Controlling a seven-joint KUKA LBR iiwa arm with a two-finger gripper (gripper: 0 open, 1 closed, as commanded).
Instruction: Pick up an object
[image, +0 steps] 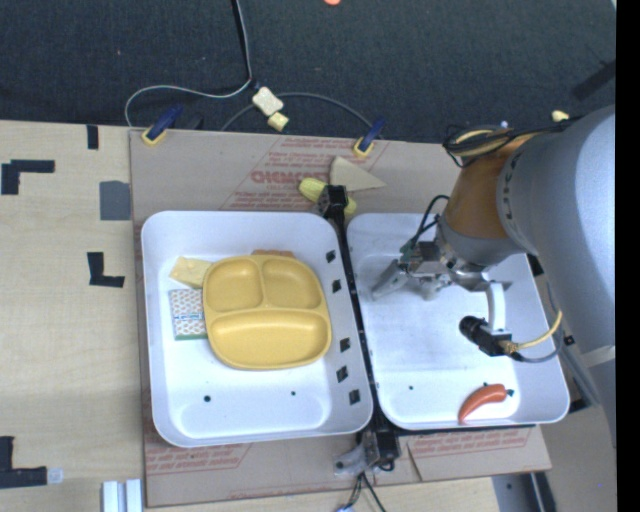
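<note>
- My arm, grey with an orange band above the wrist (480, 195), reaches in from the right side and bends over the right shallow white bin (440, 395);
- My two-finger metal gripper (392, 282) is low over the upper left part of this bin, pointing to the left, near the black divider (350, 300) between the two bins; whether the gripper is released or clenched I cannot tell, because this part is small and grey against the white floor; I see no object in it;
- The small orange pepper-shaped toy with a green tip (485, 400) lies on the floor of the right bin, near its lower right corner; it is well apart from my gripper and nothing touches it;
- A black plug with a yellow cable (482, 336) hangs from my wrist, above the right half of the same bin;
- In the left shallow white bin (250, 415) lies a yellow plastic tray with three compartments (267, 310), about in the middle;
- Just beside the left edge of the tray there are a pale yellow flat piece (188, 270) and, below it, a small checked card (185, 312); both are partly under the tray or touching it, I cannot say which;
- Both bins stand on a brown cardboard sheet (250, 175) with red print.
</note>
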